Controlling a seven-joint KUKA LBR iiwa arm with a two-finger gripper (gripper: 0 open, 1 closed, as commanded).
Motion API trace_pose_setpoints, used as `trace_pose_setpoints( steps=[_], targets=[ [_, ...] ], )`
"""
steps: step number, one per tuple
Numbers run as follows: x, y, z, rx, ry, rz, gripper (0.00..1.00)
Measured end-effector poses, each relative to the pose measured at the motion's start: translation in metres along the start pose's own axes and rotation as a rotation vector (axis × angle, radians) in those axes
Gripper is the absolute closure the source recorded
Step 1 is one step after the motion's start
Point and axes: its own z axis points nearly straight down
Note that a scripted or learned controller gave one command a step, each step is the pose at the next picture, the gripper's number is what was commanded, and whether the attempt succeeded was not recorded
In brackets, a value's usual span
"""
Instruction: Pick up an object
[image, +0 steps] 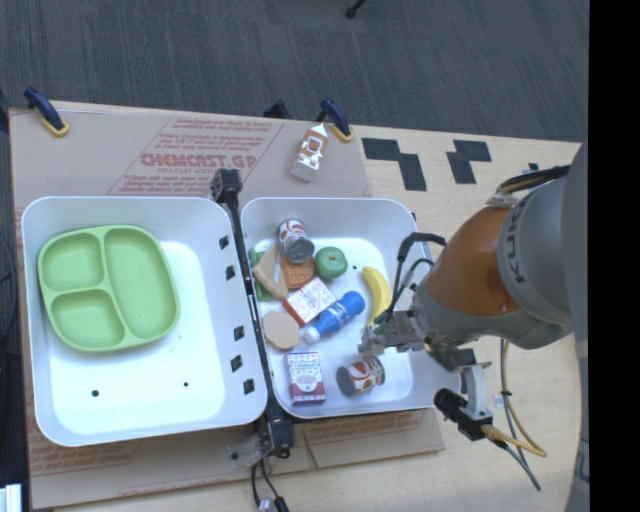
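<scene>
The right bin holds several small items: a tin can, a green apple, a yellow banana, a blue and white bottle, a red and white box, a round cookie, a red carton and a grey can lying on its side. My gripper hangs low over the bin's right side, just above the grey can and below the banana. The wrist and arm cover its fingers.
The left bin bears a green divided plate. A small bottle lies on the cardboard behind the bins. Blue clamps hold the board's corners. The arm's grey and orange body overhangs the right bin's edge.
</scene>
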Motion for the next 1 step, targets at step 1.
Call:
trace_pose_setpoints(
  steps=[1],
  targets=[
    [0.0571,0.0243,-0.0556,-0.001,0.000,0.003,1.00]
  ],
)
